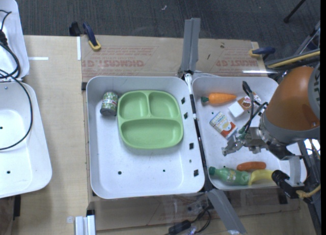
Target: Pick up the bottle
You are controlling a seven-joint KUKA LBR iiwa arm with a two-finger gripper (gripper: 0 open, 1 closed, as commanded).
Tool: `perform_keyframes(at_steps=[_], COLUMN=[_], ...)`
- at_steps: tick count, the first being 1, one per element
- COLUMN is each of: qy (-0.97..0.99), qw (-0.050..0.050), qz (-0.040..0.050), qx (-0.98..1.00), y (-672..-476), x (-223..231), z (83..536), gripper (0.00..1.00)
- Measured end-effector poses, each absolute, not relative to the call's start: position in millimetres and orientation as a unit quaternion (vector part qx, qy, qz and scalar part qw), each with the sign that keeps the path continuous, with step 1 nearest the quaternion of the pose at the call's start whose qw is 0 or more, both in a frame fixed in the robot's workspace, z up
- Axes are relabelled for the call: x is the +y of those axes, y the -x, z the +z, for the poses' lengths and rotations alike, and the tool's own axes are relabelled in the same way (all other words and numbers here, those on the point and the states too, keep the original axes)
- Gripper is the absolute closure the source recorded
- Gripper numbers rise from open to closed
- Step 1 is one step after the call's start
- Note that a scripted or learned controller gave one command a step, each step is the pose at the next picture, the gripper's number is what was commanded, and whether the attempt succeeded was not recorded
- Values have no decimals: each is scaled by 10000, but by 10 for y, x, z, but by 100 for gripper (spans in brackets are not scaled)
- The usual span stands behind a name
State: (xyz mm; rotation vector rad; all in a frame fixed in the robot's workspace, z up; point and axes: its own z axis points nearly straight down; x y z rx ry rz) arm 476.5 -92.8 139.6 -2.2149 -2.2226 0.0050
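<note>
Two white bins side by side on the table [56,56]. Left bin [102,173] holds a green divided plate [150,118] in its upper middle, and a small patterned can [108,103] just beside the plate's left edge, near the bin's upper-left corner. Lower half of the left bin floor is bare, lots of room there.

Right bin [201,127] is crowded. Bottle [230,175] is green with a dark green cap, lying on its side along the bin's near edge, cap pointing left toward the lower-left corner, close to the front wall. Its right end touches or overlaps a yellow banana-like item [262,176]. An orange-red sausage-shaped toy [251,166] lies just above the bottle's right end. Carrot [220,98] sits near the bin's far edge at upper left; a small red and white carton [222,123] is below it, a white block [237,110] just to the right.

Arm [293,107] comes in from the right, orange band big over the bin's right side. End effector [229,148] sits mid-bin, above the bottle and apart from it, fingers pointing left; can't tell if they are spread or pressed together, nothing visibly pinched. Little free floor between bottle and front wall; more open space to the left of the end effector.
</note>
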Motion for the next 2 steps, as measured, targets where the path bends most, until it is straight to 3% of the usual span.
perform_keyframes(at_steps=[1, 2], qy=[7083, 6847], qw=[18, 14], qz=[13, 10], qx=[-7059, -7288], y=[-4762, -4764], x=[-993, -1055], z=[903, 907], gripper=[0, 0])
